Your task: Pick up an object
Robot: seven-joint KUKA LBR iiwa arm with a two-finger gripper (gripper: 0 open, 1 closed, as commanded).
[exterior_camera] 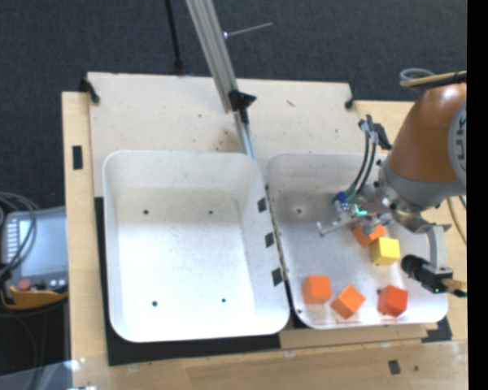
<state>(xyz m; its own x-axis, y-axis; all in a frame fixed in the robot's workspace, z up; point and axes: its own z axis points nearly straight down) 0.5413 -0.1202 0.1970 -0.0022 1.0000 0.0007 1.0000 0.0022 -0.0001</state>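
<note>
While hovering low with gripper [359, 222] state impossible to tell, closing in on orange block [368, 234] just beneath, needing a confirmed grasp before lifting

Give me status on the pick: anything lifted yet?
Done: the arm is over the right bin, its claw low near an orange block and the yellow block. In hand: nothing visibly gripped. Left: grasp and lift; three more orange blocks sit along the near wall.
</note>
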